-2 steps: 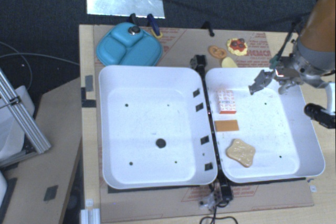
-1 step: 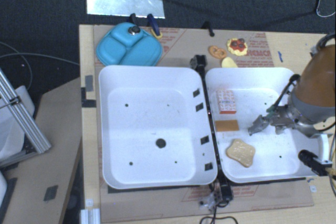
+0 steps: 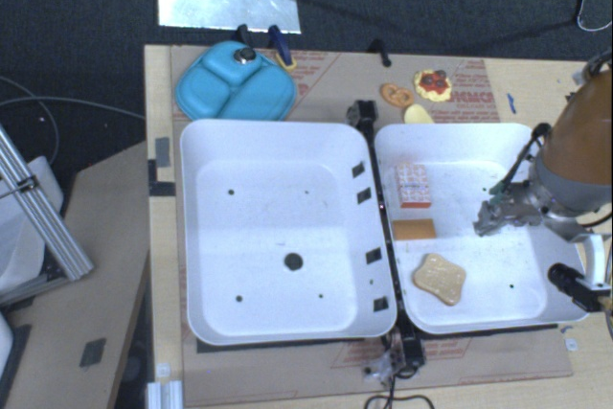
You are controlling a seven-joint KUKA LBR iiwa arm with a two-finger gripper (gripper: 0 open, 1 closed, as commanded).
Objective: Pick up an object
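Objects were seen in the right bin (image 3: 460, 321): a patterned box (image 3: 414, 185), a tan block (image 3: 414, 230) and a biscuit-like piece (image 3: 440, 278). The gripper (image 3: 490, 220) was poised nearby; its grip state could not be told.

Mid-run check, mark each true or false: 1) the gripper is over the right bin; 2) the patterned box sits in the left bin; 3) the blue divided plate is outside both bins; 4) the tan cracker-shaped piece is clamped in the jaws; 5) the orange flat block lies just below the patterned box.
1) True: the gripper is over the right bin.
2) False: the patterned box sits in the right bin; the left bin holds a small dark disc.
3) True: the blue divided plate is behind the left bin.
4) False: the tan cracker-shaped piece lies apart on the bin floor.
5) True: the orange flat block.
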